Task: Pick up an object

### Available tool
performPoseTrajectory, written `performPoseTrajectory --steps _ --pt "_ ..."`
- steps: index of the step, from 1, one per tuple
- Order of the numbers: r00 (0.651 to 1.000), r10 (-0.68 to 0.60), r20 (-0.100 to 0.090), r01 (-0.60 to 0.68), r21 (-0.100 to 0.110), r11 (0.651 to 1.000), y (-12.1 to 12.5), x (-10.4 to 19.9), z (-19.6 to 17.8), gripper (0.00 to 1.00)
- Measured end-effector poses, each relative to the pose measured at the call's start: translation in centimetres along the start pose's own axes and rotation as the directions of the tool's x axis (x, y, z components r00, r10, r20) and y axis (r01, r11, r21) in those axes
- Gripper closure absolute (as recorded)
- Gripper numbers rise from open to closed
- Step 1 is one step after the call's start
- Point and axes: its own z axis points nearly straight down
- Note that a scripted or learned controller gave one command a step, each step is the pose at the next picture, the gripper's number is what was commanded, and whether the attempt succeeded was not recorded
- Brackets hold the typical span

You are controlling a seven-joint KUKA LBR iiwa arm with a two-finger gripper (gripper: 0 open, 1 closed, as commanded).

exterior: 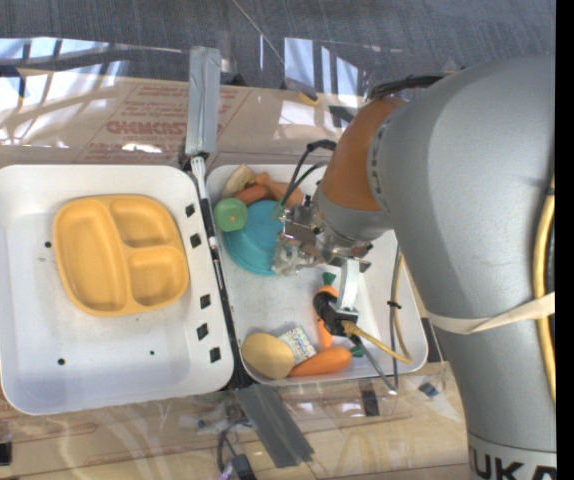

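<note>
The right bin (408, 340) holds a teal plate (250, 240) with a green cup (231, 214) at its upper left edge. An orange carrot (264, 192) and a cream-coloured piece (239, 179) lie at the bin's far end. At the near end sit a yellow potato-like lump (266, 355), a small printed packet (297, 344) and another carrot (320, 362). My gripper (290, 252) hangs low over the right edge of the teal plate, and the wrist hides much of the bin's middle. I see nothing held.
The left bin (27, 348) bears a yellow divided tray (119, 253). A grey divider (203, 98) runs between the bins, with cardboard (137, 118) behind them. The bulky arm (467, 198) covers the right side of the right bin.
</note>
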Motion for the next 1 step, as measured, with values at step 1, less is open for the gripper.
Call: performPoseTrajectory --steps 1 --pt "0.999 -0.047 -0.001 0.046 -0.021 0.999 -1.14 0.28 2.32 1.0"
